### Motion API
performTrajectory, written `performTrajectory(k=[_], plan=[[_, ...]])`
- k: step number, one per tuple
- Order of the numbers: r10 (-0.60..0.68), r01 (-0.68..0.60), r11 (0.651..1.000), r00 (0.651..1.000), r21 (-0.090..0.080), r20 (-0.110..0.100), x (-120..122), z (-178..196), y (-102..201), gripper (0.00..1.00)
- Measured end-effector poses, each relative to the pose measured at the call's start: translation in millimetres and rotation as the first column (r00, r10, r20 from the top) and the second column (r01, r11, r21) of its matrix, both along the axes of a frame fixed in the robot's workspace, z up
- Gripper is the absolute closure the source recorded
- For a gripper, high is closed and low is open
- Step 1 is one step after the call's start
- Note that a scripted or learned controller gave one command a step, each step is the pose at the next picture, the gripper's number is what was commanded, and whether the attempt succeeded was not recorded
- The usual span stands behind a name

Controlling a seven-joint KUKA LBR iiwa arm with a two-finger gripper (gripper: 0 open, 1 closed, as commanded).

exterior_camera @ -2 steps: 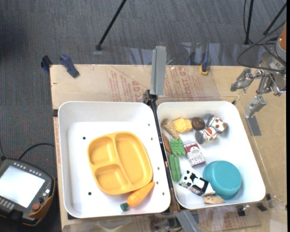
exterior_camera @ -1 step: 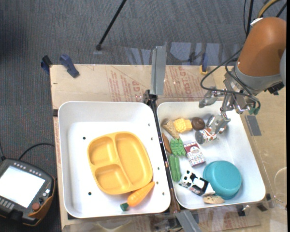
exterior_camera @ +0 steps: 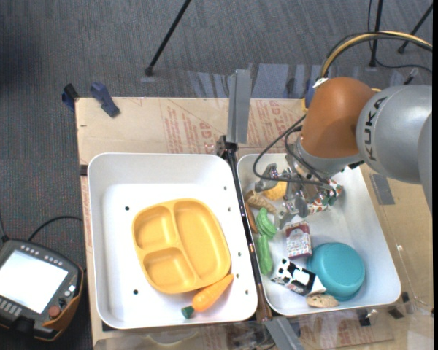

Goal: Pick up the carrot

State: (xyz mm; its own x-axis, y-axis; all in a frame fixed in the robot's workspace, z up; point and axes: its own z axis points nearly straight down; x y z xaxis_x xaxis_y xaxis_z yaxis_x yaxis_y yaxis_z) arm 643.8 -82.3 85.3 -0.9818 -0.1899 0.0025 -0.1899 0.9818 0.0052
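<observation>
Camera view: the carrot [exterior_camera: 213, 293] lies in the left bin [exterior_camera: 102, 217], near its front right corner, its green stem end pointing at the front wall, its orange body touching the front edge of the yellow divided plate [exterior_camera: 181, 245]. The arm [exterior_camera: 394, 133], lettered "KUKA" on its grey casing, hangs over the right bin [exterior_camera: 376, 246], and its claw [exterior_camera: 296, 195] is down among the clutter at that bin's back left; whether it is apart or together cannot be told. Near it sit a red-and-white carton [exterior_camera: 298, 240], its printing too small to read, a teal bowl [exterior_camera: 339, 270], a black-and-white cow toy [exterior_camera: 293, 276] and green pods [exterior_camera: 265, 240].
</observation>
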Motion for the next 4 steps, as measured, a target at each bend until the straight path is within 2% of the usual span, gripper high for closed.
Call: performTrajectory(k=[1,2,3,4], plan=[[0.002,-0.002,1.000,1.000,-0.001,0.009,2.8,13.6,0.8,1.00],[0.039,-0.038,0.999,0.999,-0.008,0.022,-11.4,135.9,-43.6,1.00],[0.040,-0.040,0.999,0.999,-0.003,0.007,-14.3,127.1,-42.0,0.00],[-0.032,0.032,0.999,0.999,-0.003,0.005,0.0,14.1,-9.6,0.00]])
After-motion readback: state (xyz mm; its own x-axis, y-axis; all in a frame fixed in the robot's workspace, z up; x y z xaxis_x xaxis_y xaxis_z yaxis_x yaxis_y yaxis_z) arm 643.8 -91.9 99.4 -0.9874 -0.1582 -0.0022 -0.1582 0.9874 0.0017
